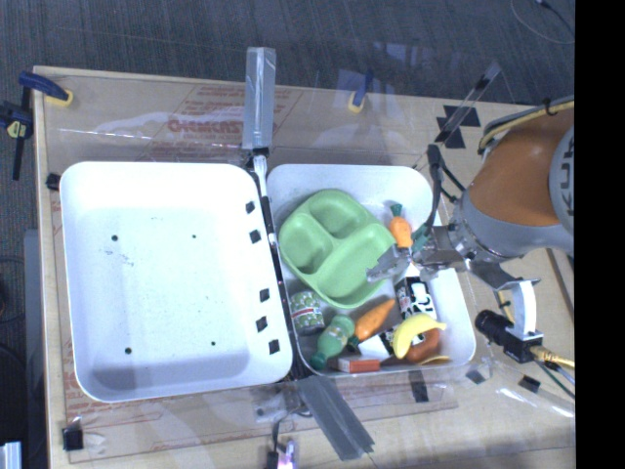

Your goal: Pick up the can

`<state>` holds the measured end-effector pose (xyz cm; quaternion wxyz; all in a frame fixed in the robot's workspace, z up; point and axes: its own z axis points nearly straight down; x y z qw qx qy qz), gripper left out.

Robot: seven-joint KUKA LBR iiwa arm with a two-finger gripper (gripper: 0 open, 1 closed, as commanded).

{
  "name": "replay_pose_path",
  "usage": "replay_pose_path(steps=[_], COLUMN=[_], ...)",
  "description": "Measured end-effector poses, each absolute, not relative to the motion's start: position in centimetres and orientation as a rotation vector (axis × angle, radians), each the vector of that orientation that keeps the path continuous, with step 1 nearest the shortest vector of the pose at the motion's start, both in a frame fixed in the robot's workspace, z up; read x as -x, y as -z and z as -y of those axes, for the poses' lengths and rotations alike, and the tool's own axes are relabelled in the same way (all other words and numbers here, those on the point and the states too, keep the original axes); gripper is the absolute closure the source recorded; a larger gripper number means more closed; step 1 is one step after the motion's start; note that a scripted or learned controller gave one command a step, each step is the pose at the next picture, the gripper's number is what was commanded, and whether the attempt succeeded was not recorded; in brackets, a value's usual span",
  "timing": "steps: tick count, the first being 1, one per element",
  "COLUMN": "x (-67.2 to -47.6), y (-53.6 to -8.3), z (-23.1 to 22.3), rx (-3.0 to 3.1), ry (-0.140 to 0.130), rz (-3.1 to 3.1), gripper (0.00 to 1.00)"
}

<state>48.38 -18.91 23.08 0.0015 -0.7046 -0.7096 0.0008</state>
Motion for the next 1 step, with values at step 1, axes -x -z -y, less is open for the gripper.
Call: replay_pose_path(steps=[1], x=[-48.29], y=[-9.32], z=[16.57], rx=[2.296], ry=[-0.005], rz=[2.16], gripper=[0.0])
